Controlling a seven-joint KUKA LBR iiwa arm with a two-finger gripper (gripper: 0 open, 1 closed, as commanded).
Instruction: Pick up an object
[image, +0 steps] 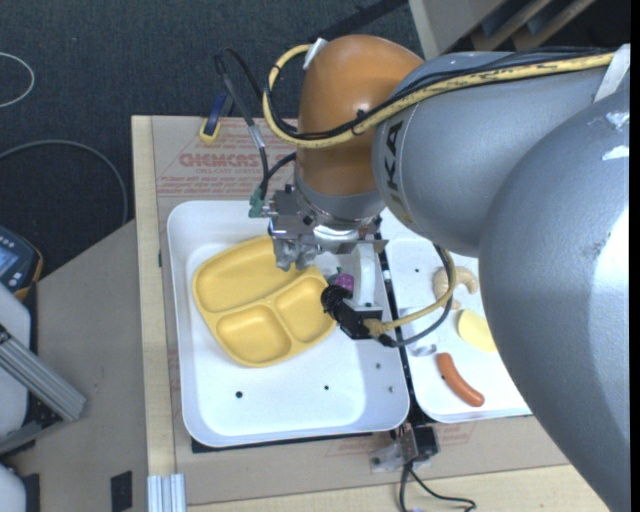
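Looking down, we see the right bin (500, 405) holding a hot dog (461, 380), a yellow piece (476, 330) and a banana (443, 283). Farther back, the left bin (290, 400) holds a yellow divided tray (262, 303); the gripper (300, 250) sits at its far edge.

1. The table (150, 300) is pale wood-coloured, with a brown cardboard sheet (215, 158) printed in red letters lying on its far part, under the bins; a small blue and yellow clamp (213, 122) sits at the sheet's far edge.
2. The floor (90, 70) beyond and to the left is dark grey carpet; thin pale cables (60, 150) loop across it.
3. At the left edge stands a dark device (15, 262) with a yellow trim; below it lies a slanted grey metal rail (40, 375).
4. Light is even and soft, without strong shadows.
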